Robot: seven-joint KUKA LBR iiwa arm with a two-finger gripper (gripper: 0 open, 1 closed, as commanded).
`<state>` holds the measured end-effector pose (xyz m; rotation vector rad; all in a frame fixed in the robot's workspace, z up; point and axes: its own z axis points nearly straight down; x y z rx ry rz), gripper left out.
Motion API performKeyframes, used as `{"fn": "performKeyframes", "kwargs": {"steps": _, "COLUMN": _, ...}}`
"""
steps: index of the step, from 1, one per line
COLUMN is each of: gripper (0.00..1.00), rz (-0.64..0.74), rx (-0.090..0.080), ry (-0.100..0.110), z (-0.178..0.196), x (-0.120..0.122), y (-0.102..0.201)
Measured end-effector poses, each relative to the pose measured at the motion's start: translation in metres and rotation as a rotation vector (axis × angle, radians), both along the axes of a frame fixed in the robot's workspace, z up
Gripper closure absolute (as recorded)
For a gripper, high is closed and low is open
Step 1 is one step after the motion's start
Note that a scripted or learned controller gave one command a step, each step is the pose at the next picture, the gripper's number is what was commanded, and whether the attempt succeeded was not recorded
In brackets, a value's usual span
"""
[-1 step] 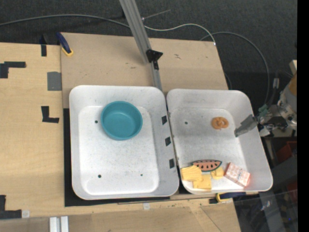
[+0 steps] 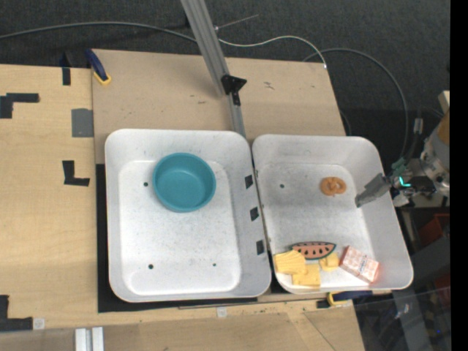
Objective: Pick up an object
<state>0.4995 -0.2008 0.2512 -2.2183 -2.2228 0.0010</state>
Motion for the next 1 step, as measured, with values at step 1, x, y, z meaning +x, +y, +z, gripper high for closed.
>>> {"fn": "performKeyframes", "kwargs": {"steps": 1, "gripper": 0.0, "rz": -0.001, "rx": 0.001, "ry": 0.005, "z": -0.0555, "x": -0.0107, "y": 0.0029}}
